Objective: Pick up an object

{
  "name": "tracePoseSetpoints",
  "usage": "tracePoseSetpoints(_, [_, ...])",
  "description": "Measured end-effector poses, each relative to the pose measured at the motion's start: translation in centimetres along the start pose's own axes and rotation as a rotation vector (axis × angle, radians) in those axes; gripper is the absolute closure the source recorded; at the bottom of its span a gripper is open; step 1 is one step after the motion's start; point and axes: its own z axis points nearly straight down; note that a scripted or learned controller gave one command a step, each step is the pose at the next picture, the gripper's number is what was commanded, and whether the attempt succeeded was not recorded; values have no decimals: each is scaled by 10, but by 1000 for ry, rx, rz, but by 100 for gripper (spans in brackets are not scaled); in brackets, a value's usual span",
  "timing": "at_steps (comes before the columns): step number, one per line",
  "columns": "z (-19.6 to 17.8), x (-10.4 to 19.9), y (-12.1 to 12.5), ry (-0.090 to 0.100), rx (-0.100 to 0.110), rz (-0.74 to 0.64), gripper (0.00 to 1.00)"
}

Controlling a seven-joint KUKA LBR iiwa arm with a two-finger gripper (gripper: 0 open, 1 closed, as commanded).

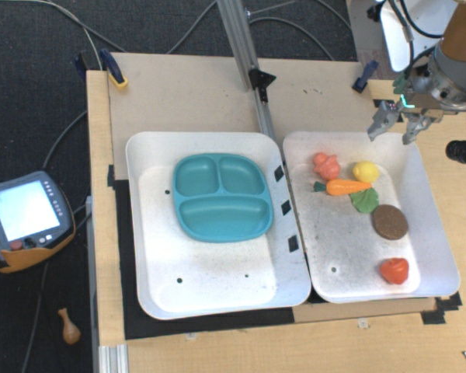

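My gripper [394,129] hangs over the far edge of the right bin [429,231], its two fingers spread apart with nothing between them. Below it in that bin lie a pink toy [325,165], a yellow lemon [365,172], an orange carrot [348,186] with a green leafy piece [365,200], a brown round cookie [389,221] and a red tomato [394,270]. The lemon is the closest item, a short way nearer the camera and left of the fingers.
The left bin [151,231] holds a teal divided plate [220,196]. A metal pole [241,37] slants up from between the bins. A teach pendant [23,220] lies off the bench at the left.
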Motion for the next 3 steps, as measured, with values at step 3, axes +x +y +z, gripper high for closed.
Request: tracePoseSetpoints(3, [92, 12, 9, 1, 1, -1, 0])
